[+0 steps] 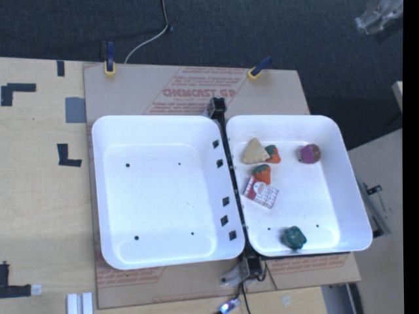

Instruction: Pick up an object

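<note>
The right bin [340, 175] holds several small objects. A tan wedge [255, 151] lies near the divider, with a small orange and green piece [272, 154] touching its right side. Just below sits an orange item with a green top [262, 173], and under that a red and white packet [261, 193]. A purple ball [309, 153] rests toward the far right. A dark green lump [293, 237] sits near the bin's front wall. My gripper [381, 8] hangs blurred at the upper right, well away from both bins and above the dark floor.
The left bin [111, 175] adjoins the right one along a black clipped seam [226, 175]. Both stand on a cardboard sheet [196, 90] held by two clamps. A cable [160, 18] trails across the dark floor behind.
</note>
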### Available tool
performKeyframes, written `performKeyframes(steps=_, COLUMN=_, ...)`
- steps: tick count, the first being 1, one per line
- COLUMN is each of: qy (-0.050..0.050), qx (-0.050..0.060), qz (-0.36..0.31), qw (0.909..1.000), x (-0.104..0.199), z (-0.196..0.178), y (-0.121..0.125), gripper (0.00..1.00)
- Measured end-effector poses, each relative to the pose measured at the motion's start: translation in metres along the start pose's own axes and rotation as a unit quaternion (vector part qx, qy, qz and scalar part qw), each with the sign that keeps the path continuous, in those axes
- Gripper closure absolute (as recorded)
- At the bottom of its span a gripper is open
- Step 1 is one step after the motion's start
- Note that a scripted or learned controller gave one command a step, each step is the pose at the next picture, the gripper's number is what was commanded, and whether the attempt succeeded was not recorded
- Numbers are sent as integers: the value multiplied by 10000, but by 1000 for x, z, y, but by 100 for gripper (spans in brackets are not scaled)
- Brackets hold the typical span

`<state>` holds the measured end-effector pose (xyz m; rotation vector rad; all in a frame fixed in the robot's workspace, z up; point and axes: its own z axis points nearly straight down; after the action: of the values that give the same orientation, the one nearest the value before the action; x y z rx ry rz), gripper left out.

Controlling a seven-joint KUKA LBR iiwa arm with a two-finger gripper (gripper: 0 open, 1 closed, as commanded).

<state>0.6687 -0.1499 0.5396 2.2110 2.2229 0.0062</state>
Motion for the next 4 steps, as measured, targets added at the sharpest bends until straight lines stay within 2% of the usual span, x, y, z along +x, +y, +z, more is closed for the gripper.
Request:
performKeyframes(steps=1, qy=23, qx=80, qz=-8, qw=10000, x=61, z=81, y=0, gripper=100)
performKeyframes(steps=2, qy=19, qx=-8, qz=-27, qw=10000, x=150, z=-1, y=0, gripper=100)
performKeyframes(steps=3, qy=16, qx=56, qz=-14, qw=10000, x=216, z=29, y=0, gripper=100)
performKeyframes(steps=4, qy=14, qx=55, qz=-14, qw=10000, x=286, z=42, y=0, gripper=100)
